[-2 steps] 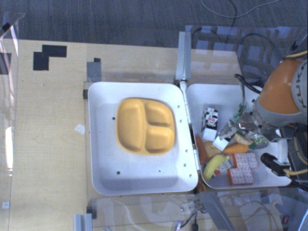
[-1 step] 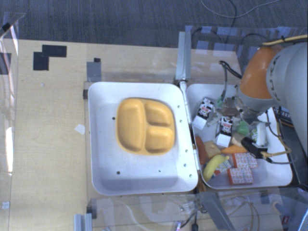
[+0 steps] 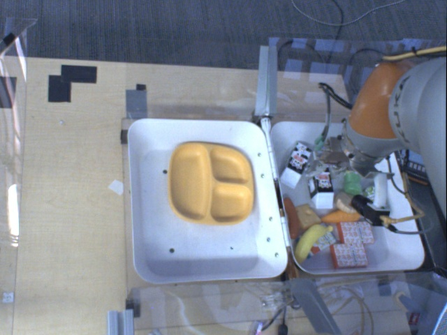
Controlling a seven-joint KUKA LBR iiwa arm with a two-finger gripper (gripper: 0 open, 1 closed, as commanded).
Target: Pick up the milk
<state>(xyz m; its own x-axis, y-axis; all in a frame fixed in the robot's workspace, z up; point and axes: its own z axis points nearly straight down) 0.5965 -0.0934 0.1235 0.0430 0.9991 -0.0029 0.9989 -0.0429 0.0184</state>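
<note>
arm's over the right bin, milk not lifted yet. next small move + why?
Probably lower straight down onto the milk carton and close. The gripper sits just above that carton in the right bin, but nothing shows between its fingers. A second carton lies close to its left, so a straight descent looks safer than any sideways shift.

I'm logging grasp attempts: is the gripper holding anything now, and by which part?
Cannot be told: the gripper sits over a small black-and-white milk carton in the right white bin.
</note>
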